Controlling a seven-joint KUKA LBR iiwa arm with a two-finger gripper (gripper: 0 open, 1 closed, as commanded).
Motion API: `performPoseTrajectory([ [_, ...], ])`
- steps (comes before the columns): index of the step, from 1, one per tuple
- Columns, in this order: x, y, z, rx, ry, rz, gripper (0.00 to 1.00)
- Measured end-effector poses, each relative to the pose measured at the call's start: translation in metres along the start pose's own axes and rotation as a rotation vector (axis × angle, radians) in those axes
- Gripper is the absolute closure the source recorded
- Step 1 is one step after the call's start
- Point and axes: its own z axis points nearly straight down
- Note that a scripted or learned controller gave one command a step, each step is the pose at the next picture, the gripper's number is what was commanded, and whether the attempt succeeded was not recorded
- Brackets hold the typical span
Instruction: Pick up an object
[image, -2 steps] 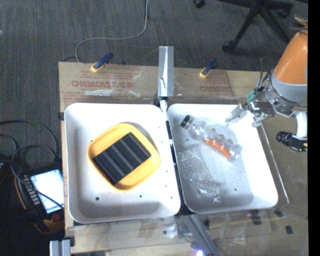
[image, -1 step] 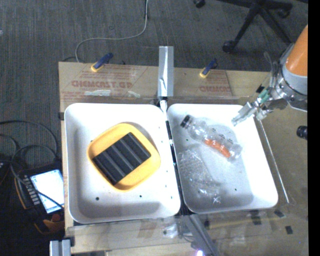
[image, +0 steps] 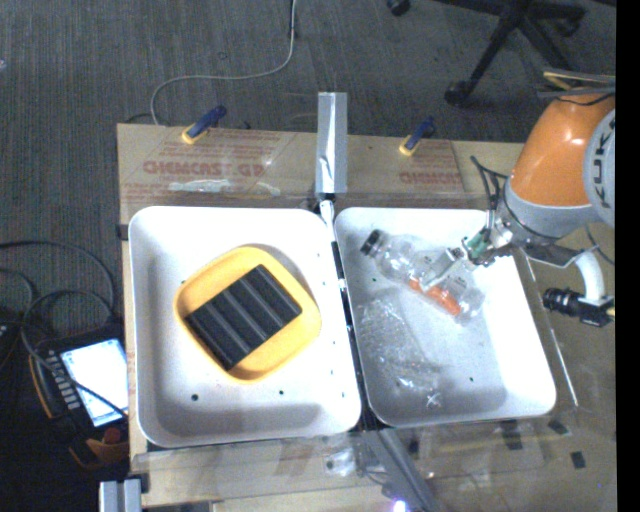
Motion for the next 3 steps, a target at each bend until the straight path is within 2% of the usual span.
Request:
performPoseTrajectory([
  [1, -0.014, 0.019, 0.076, -0.013, -0.009, -0.021, 0.0],
  [2, -0.038, 0.014, 0.078, -0.016, -0.001, -0.008, 0.0],
  [3, -0.045, 0.014, 0.079, -0.013, 0.016, 0.018, 0.0],
])
